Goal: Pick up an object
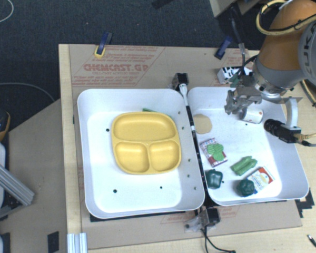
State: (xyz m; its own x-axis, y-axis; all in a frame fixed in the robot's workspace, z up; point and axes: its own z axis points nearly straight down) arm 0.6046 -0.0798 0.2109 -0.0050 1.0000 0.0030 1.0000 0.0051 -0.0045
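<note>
Yellow plastic first: a divided tray (146, 141) lying flat in the middle of the left bin (95, 157), three compartments, glossy, probably stiff and light, yet too wide to grasp anywhere but the rim; a sliver of something green (150, 110) peeking out behind its far edge, too hidden to name

Further right, in the right bin (300, 178), close to the dividing wall: a tan disc (202, 124), flat on the floor, likely thin and hard to get under

Nearer the front, a small printed packet (214, 152), green and red on white, lying flat, probably light, crinkly and slippery

By the front edge, a dark green pepper-like toy (215, 179), rounded, probably hard plastic, best taken across its widest part

Then a light green pod (244, 165), elongated, lying at a slant, apart from its neighbours; seemingly the easiest candidate: light, firm, best pinched across the narrow middle

Just in front of it, a dark green lump (246, 187) touching or nearly touching a white and red packet (262, 177); crowded, so some risk of nudging both

At the far side, the tool (237, 107) hanging low over the right bin, released or clenched impossible to tell from this angle, nothing visibly grasped; just beside it a white cylinder (254, 116), smooth, probably apt to roll, best taken across the barrel
</note>
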